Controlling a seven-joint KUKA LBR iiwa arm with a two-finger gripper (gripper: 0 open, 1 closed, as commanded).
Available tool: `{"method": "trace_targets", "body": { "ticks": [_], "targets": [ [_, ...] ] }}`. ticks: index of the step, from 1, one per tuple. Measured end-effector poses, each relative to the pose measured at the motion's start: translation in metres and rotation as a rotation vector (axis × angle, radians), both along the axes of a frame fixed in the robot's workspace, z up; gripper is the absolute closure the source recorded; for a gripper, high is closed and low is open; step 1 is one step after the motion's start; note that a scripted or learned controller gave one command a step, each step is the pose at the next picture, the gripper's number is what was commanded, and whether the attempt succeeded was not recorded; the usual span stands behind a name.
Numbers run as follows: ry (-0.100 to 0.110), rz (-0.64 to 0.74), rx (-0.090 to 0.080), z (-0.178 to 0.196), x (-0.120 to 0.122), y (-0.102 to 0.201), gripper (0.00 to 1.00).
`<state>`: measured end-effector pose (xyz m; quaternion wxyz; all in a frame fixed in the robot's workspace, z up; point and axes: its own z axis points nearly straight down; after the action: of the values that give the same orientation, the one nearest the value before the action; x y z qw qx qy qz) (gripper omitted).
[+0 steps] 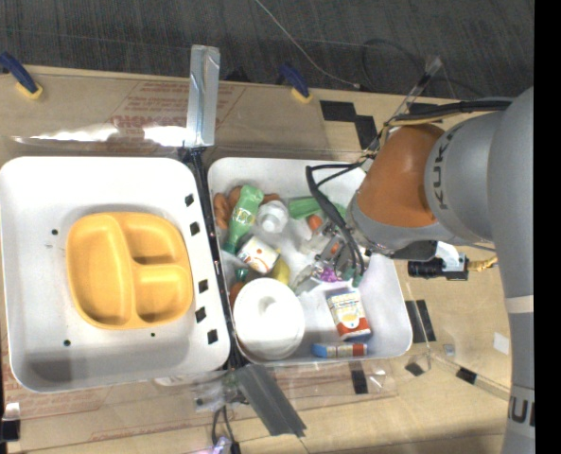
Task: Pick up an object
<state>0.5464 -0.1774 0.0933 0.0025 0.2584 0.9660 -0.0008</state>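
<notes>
The right bin (pixel 394 310) holds a jumble of small objects. Among them are a green bottle (pixel 244 209), a white round lid or bowl (pixel 267 317), a small white can with an orange label (pixel 258 253), a small carton with a red and white label (pixel 347 312) and a marker (pixel 340 350). My gripper (pixel 328 258) reaches down into the middle of this bin from the right, among the clutter near a purple bit (pixel 329 274). The grey arm with its orange band (pixel 403 183) hangs over the bin's right side and hides what lies beneath it.
The left bin (pixel 25 253) holds a yellow divided tray (pixel 129 268). A central wall with black clips (pixel 204 253) separates the two bins. Cables (pixel 327 183) trail from the wrist over the right bin. Brown cardboard surrounds both bins.
</notes>
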Motion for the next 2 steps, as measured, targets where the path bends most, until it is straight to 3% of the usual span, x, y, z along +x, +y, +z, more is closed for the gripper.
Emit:
{"method": "trace_targets", "body": {
  "ticks": [1, 2],
  "targets": [
    [0.002, 0.126, 0.001, 0.000, 0.052, -0.018, 0.00],
    [0.000, 0.135, 0.000, 0.012, 0.054, -0.016, 1.00]
  ]
}}
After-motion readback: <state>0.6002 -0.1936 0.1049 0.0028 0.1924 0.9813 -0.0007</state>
